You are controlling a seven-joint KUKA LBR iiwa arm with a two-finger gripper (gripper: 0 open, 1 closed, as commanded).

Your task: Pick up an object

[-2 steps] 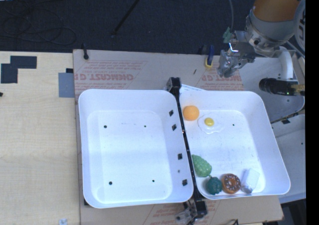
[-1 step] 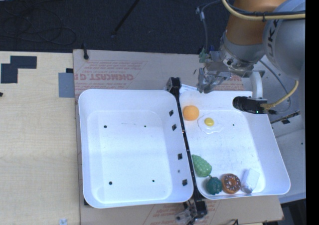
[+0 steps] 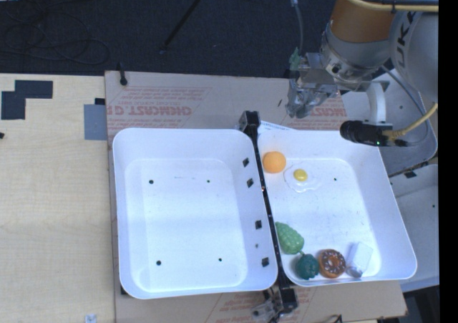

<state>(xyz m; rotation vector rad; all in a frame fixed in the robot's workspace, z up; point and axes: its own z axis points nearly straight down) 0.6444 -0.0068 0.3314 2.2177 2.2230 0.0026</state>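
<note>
Dark floor strewn with cables lies behind a pale wooden bench, on which a brown cardboard sheet (image 3: pixel 179 103) carries two shallow white plastic bins side by side. Judging from how things lie, the task is barely begun: the grey two-finger gripper (image 3: pixel 300 108) hangs above the cardboard just beyond the far rim of the right bin (image 3: pixel 379 193), with nothing visible between its tips, though whether it is spread or closed cannot be told from this slanted view. Every candidate object sits on the floor of that right bin, below and towards the camera from the tool. Nearest to it are a small orange ball (image 3: pixel 274 162) and, just beside that, a flat white toy fried egg with a yellow yolk (image 3: pixel 300 177). Well further from the tool, along the near rim, lie a bumpy light green lump (image 3: pixel 289 238), a dark teal round piece (image 3: pixel 308 266), a brown ring doughnut with sprinkles (image 3: pixel 331 263) and a small white block (image 3: pixel 359 257). What is left, then, is the whole descent, grasp and lift. The left bin (image 3: pixel 122 207) lies away to the tool's far side. Red printing on the cardboard reads upside down and is only partly legible; I will not guess the word.
</note>
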